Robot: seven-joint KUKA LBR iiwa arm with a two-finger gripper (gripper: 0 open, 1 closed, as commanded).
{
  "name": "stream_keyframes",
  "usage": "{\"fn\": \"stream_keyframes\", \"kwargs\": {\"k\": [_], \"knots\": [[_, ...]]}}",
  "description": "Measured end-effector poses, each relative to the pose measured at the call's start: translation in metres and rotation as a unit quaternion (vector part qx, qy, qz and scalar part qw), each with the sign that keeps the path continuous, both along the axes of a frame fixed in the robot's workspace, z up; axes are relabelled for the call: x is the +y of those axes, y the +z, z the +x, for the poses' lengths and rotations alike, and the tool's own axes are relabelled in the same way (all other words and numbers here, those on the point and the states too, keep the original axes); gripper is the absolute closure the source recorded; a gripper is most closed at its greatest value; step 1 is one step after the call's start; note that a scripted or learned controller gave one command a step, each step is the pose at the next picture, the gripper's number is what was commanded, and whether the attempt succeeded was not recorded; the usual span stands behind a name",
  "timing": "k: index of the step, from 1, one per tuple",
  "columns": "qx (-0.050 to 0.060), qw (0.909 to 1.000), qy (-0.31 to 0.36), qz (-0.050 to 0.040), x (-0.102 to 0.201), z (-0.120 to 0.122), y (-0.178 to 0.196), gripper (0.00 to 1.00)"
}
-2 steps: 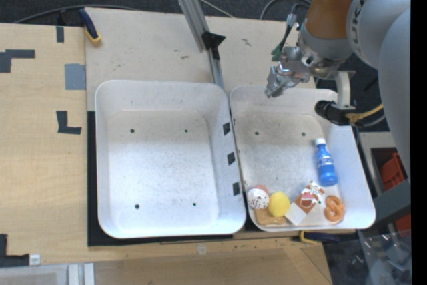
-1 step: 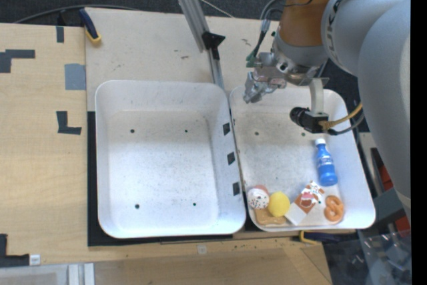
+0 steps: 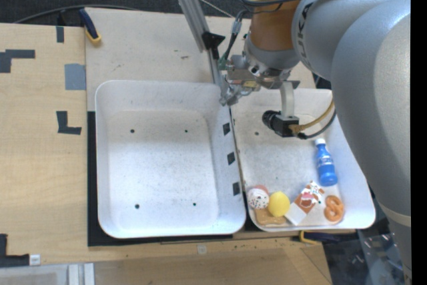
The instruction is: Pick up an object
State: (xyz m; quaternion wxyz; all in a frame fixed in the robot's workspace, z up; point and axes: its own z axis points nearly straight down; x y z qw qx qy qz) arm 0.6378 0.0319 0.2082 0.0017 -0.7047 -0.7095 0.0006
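In the right bin [image 3: 280,157], several small objects lie along the front edge. A blue bottle [image 3: 325,167] with a white cap lies at the right. A yellow lemon-like piece [image 3: 279,203] sits beside a white and red ball [image 3: 258,197]. A red and white toy [image 3: 309,197] and a brown pretzel [image 3: 333,208] lie further right. My gripper [image 3: 229,95] hangs over the far end of the rim between the two bins, well away from these objects. Nothing shows in its grasp.
The left bin [image 3: 160,157] is a wide white tray with speckled floor. The grey arm and its orange band [image 3: 283,3] cover the upper right. A slanted metal pole [image 3: 190,3] rises behind the bins. A black cable fitting [image 3: 280,123] hangs over the right bin.
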Motion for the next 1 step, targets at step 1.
{"fn": "stream_keyframes", "kwargs": {"k": [1], "knots": [[-0.001,1.0,0.0,0.0001,0.0478,-0.011,0.0135,1.0]]}}
